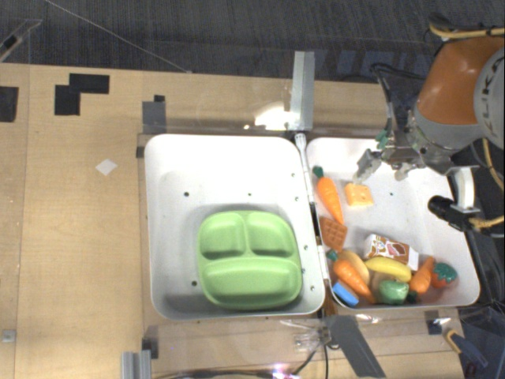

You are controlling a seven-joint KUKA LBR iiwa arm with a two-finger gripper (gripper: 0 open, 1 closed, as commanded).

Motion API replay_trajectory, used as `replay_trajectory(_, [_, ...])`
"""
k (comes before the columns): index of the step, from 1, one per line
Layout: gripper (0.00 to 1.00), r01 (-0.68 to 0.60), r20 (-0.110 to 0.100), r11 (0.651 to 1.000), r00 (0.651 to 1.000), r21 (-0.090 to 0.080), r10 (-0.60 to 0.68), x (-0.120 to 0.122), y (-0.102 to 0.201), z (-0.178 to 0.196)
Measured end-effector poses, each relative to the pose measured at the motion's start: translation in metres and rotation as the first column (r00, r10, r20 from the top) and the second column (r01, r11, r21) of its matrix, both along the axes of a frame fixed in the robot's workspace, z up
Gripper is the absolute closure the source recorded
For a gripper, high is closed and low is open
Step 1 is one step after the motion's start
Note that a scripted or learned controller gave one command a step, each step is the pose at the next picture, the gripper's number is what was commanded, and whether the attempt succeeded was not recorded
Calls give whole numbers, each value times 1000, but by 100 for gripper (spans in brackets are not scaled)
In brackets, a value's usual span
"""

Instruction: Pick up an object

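Approach step: gripper (pixel 384 163) hovers over right bin (pixel 465 247), fingers spread, holding nothing. Cheese wedge (pixel 359 195) just beside; next, lower and close on it.

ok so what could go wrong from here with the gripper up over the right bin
1. The gripper is above bare floor of the right white bin, beside the small orange cheese-like wedge; a straight descent may close on nothing.
2. That wedge looks flat and small, so it could slide away instead of being gripped.
3. The other toys, such as the yellow banana and the long orange carrot, lie crowded; reaching there may jostle neighbours.
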State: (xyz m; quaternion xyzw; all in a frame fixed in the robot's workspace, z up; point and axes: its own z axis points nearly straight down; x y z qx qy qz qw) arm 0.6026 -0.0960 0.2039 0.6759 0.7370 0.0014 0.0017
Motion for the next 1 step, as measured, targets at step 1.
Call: replay_trajectory(1, [0,-99,-1,995,995,0,99,-8,12,-73])
